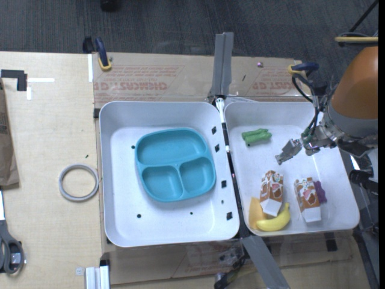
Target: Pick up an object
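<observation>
From above, two shallow white plastic bins sit side by side on a pale wooden surface (48, 137). The left bin (114, 179) holds a smooth teal plastic plate (175, 164) with three rounded compartments. The right bin (337, 221) holds a small green ridged object (257, 136) near its far side, two small printed cartons, one (272, 192) beside the other (308, 198), and a yellow banana (272, 220) curved against the near rim, touching the first carton.

The grey arm with its orange band (360, 89) reaches in from the right and hangs over the right bin. Its gripper (289, 151) points toward the bin's middle, between the green object and the cartons. Nothing shows between the fingers; how far apart they stand I cannot tell.

On the surface left of the bins lies a pale ring (79, 182); scissors (11, 253) lie at the near left edge. Printed cardboard (150, 80) lies behind the bins.
</observation>
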Controlling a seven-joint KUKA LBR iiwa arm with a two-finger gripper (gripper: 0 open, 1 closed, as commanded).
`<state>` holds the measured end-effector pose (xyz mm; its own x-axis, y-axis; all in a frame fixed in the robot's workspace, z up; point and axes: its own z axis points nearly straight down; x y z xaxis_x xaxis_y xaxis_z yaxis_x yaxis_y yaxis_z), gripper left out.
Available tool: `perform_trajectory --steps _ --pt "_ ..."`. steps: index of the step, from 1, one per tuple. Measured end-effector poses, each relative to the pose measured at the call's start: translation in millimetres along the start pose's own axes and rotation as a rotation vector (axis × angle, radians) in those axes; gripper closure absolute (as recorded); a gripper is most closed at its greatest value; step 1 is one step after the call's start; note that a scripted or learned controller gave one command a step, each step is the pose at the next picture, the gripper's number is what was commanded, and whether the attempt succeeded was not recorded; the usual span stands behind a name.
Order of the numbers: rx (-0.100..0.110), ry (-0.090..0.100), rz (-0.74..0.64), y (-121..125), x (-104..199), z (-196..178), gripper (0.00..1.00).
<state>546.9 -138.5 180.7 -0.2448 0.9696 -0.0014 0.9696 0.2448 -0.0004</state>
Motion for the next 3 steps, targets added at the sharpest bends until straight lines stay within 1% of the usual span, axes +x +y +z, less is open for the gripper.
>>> perform_trajectory --steps 1,2,3 --pt "0.003 0.000 0.421 27.3 58.0 -10.0 0.00" --pt "0.005 0.002 0.546 -60.0 51.6 61.4 0.00" --pt "0.000 0.002 0.508 -60.3 43.5 88.4 0.00"
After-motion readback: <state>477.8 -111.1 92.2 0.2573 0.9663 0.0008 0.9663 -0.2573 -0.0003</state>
